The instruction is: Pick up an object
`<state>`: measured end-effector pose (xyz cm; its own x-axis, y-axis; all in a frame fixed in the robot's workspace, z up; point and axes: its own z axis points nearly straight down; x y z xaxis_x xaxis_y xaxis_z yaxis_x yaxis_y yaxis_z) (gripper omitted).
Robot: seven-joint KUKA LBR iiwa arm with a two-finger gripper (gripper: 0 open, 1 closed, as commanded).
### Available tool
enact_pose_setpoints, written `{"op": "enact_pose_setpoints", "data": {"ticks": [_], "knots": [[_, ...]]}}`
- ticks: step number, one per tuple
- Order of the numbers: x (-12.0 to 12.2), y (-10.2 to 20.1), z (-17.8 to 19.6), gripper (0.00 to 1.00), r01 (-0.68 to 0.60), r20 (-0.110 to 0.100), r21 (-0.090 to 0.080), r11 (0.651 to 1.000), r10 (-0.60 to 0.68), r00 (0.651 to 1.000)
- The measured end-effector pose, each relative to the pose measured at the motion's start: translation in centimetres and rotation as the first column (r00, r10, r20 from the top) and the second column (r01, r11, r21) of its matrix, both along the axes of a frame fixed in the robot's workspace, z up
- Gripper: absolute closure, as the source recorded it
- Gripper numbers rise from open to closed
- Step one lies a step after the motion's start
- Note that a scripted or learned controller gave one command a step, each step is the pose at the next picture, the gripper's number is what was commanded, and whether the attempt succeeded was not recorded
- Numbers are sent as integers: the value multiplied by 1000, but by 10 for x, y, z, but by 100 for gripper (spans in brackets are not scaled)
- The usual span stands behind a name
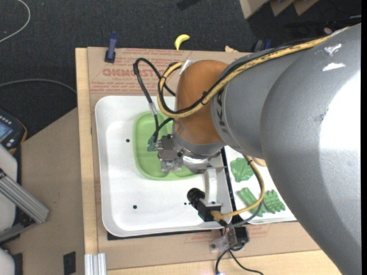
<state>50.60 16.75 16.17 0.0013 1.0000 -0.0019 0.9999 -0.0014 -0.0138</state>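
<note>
**Arm over the left bin: stock on view**

Gripper (167, 156): mine, hanging low over the left white bin (114, 171), directly above a light green plate (144, 148) that lies flat in the bin's middle. Whether I have hold of anything cannot be told from this angle; my own wrist hides the tips.

Arm: grey, with the orange band (198, 105) above the wrist, reaching in from the right and covering much of the right white bin (287, 215). Black and yellow cables loop around the band.

Right bin contents: dark green leafy pieces (252, 191), lying near the divider between the bins, partly under my arm.

Bench (92, 85): brown board beneath both bins; a blue clip (110, 47) and a small yellow item (182, 40) sit at its far edge.
</note>
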Motion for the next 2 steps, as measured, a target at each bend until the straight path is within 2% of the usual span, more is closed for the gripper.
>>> {"op": "enact_pose_setpoints", "data": {"ticks": [1, 2], "knots": [[81, -31, 16, 100, 3, 21, 1, 1000, -3, 1000], [26, -20, 144, 100, -5, 25, 7, 1000, 5, 1000]]}}
